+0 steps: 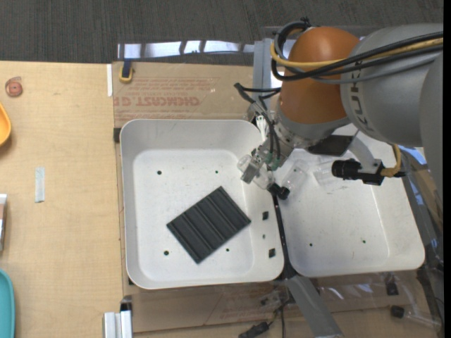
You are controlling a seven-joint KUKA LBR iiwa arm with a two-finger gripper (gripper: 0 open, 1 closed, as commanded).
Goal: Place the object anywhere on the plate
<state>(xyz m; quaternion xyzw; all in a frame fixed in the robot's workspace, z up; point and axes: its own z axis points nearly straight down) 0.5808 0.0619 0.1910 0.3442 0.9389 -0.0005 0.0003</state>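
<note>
End effector (262,166) hovers above left bin's (141,146) right edge.

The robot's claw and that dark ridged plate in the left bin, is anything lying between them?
No. In the camera view, only bare white bin floor lies between the gripper and the dark ridged plate.

Grey arm (394,83), orange band (320,62), yellow and black cables (366,55).
</note>
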